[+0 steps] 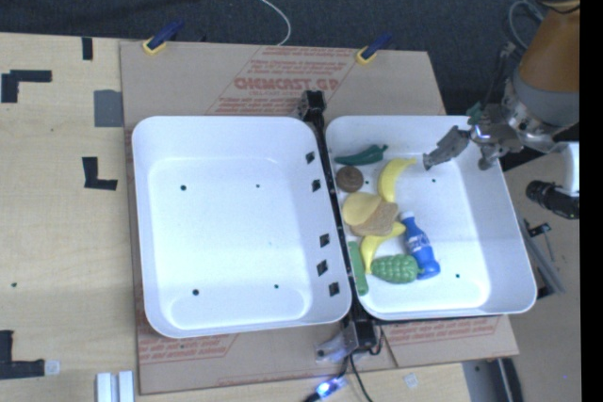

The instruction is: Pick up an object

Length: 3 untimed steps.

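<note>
Two shallow white bins are sitting side by side on a sheet of brown cardboard on my bench. The left bin is lying to the left of a dark divider, and the right bin is holding a small heap of toy foods against its left wall.

My gripper is hanging over the far right part of the right bin, reaching in from the right. Its two fingers are spreading apart, one pointing left toward the heap and one pointing down near the bin's rim. Nothing is sitting between them, and they are not touching any object.

The nearest object, a yellow banana, is lying just left of my gripper, apart from it. Beyond it, a green pepper is resting near the far wall, with a brown ball just below it. A tan bun is sitting in the middle of the heap. Nearer the front, a blue bottle is leaning beside a green bumpy fruit, and a second yellow piece is lying between the bun and that fruit.
</note>
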### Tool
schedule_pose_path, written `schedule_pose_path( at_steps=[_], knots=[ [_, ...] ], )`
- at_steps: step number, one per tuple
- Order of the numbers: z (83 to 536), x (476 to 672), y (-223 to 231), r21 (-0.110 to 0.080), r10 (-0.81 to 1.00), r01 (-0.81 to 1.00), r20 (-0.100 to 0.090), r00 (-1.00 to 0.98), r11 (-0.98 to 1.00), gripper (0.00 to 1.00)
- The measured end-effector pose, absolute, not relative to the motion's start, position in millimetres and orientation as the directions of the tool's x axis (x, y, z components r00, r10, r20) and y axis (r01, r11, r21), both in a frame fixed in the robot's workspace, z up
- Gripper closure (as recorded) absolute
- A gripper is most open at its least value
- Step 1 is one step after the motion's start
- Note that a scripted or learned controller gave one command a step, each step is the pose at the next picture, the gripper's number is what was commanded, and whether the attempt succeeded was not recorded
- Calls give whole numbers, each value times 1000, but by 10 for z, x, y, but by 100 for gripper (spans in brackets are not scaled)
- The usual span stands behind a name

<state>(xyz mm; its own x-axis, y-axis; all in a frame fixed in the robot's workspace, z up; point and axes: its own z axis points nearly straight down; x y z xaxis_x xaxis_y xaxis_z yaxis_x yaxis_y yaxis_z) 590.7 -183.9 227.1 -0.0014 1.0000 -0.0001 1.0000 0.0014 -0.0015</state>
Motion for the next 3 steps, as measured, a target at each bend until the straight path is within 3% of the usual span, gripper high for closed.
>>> schedule_pose_path(
  at_steps=[1,2,3],
  knots=[
    [1099,6089,-904,-12,1000,1000,6,-9,9,0],
    [1271,6104,-965,-3,1000,1000,1,-4,4,100],
    [856,6060,-946,8,1000,1000,-3,0,0,100]
  ],
)
